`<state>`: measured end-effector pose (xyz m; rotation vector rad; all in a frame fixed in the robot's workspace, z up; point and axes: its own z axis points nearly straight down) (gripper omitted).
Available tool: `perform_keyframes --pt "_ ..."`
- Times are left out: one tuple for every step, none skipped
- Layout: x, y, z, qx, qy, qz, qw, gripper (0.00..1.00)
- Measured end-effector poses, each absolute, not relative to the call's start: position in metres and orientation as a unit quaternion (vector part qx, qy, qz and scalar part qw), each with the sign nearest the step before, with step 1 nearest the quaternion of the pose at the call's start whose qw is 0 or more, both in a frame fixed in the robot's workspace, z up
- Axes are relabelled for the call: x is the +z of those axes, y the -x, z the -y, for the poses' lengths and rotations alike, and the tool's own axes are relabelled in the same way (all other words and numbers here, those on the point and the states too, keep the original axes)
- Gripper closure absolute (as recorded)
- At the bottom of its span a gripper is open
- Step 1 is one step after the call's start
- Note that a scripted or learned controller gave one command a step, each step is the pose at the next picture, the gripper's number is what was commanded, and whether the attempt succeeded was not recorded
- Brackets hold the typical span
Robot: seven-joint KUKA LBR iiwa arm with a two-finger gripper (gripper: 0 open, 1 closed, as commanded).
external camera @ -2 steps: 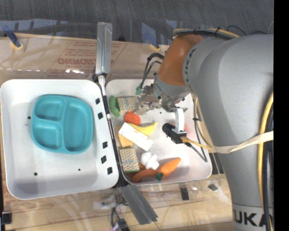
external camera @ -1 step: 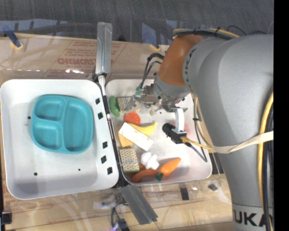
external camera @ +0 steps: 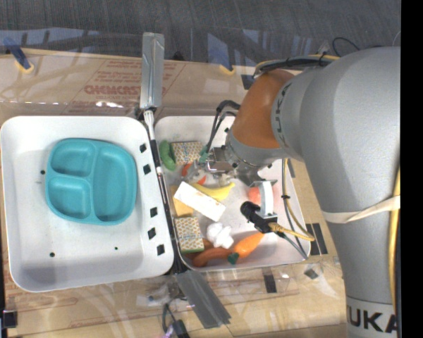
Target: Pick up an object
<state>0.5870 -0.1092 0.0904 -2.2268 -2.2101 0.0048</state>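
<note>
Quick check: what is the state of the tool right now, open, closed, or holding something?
Tool: cannot be told. It sits low in the right white bin, above the pale yellow rectangular block, with its tip hidden by the wrist.

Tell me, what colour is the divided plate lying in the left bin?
Turquoise. The divided plastic plate shows plainly in the camera view, against the white left bin.

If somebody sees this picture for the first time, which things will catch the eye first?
First, the big grey arm with its orange band, reaching from the right into the right bin. Next, the teal divided plate lying alone in the left bin. Then the clutter in the right bin, such as the carrot.
</note>
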Motion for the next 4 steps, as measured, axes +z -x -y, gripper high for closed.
perform_keyframes --pt "0.099 -0.587 0.109 0.0026 0.709 0.705 0.003 1.0" --pt "0.211 -0.585 0.052 -0.0001 0.728 0.686 0.001 1.0" --pt "0.21 -0.584 0.052 0.001 0.728 0.685 0.002 0.0" --pt "0.125 -0.548 0.093 -0.0048 0.628 0.778 -0.009 0.0"
